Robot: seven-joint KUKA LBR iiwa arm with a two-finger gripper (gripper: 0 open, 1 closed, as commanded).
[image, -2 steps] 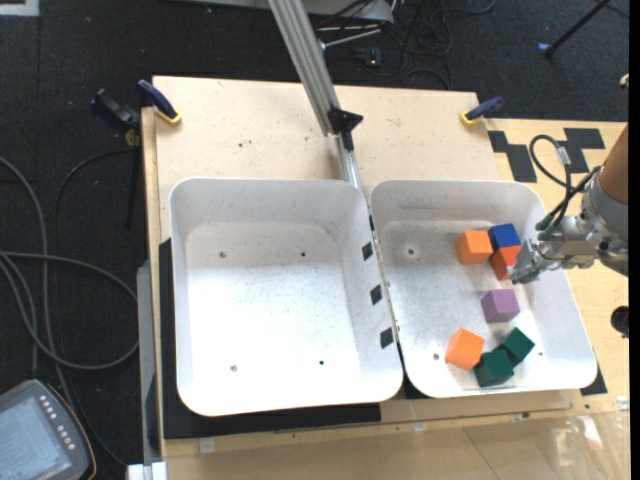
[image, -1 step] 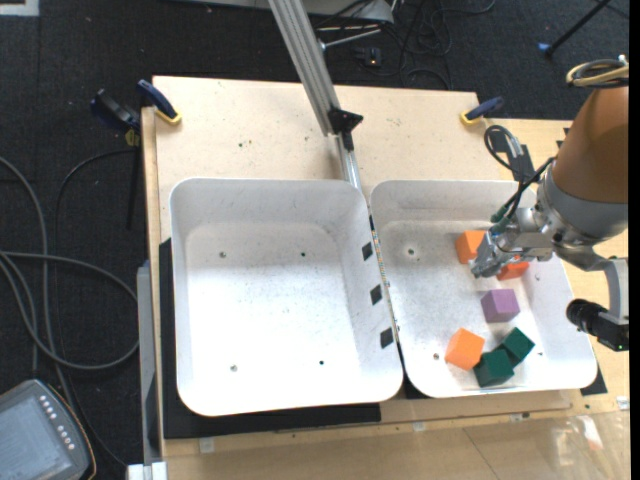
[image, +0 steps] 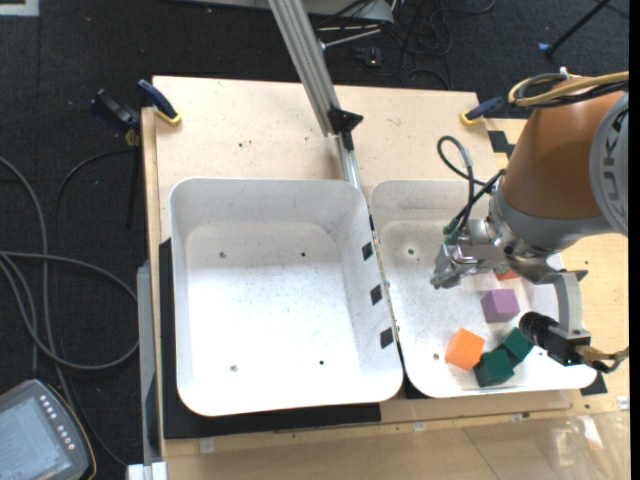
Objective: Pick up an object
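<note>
The two-finger gripper hung inside the right shallow white plastic bin; whether it was spread or pressed together could not be told. Nothing appeared lifted. A lilac plastic cube lay just beside it, an orange cube and green blocks nearer the camera. The pick apparently remained undone.

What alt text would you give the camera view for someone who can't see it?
The gripper hangs over the right bin, up and left of a purple block, an orange block and a green block.
</note>
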